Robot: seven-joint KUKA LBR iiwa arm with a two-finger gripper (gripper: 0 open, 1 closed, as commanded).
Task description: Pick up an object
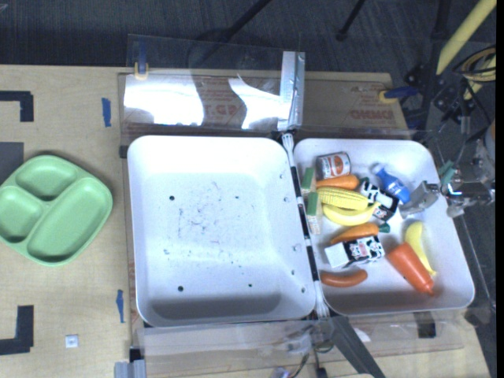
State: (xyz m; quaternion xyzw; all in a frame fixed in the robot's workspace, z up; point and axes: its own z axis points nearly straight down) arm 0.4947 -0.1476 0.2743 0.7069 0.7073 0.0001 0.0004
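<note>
Nearest the camera, the table (pixel 71 305) carries two white bins side by side. The left bin (pixel 213 227) lies at 9 o'clock of the right bin (pixel 453 286), their rims touching. In the right bin, a sausage (pixel 343 277) lies at 6 o'clock of the pile, a carrot (pixel 410 268) at 4 o'clock, and a banana (pixel 417 241) just beside it. A small carton (pixel 356 250) sits above the sausage. At centre lie corn (pixel 346 203) and a second carrot (pixel 339 183); a can (pixel 333 164) stands at 12 o'clock, a blue bottle (pixel 391 183) at 2 o'clock. The gripper (pixel 429 195) hangs at 3 o'clock over the rim; whether its jaws are apart cannot be told. A green tray (pixel 51 209) rests well apart at 9 o'clock.
</note>
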